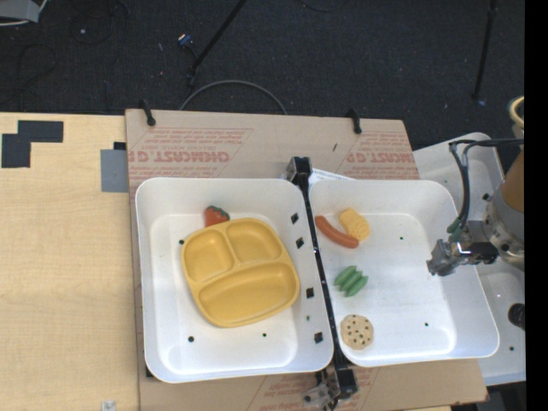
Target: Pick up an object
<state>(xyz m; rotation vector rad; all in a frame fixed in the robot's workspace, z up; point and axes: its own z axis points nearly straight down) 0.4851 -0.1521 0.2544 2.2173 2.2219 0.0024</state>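
A grey gripper (445,258) hangs over the right side of the right bin (467,336). It is small and dark here, so whether its jaws stand apart or together cannot be told; nothing shows between them.

Four toy foods lie in that bin, all well to the left of the jaws. A sausage (336,232) is farthest off, touching a corn piece (354,223) just behind it. A green pod (350,280) lies nearer, slightly forward of the jaws. A cookie (356,331) sits near the front wall.

All look like light, stiff, smooth plastic, likely slippery. The sausage seems best pinched across its narrow middle; the flat cookie offers little to grip.

Beyond the divider, the left bin (163,349) holds a yellow tray (240,272) and a red piece (216,216).
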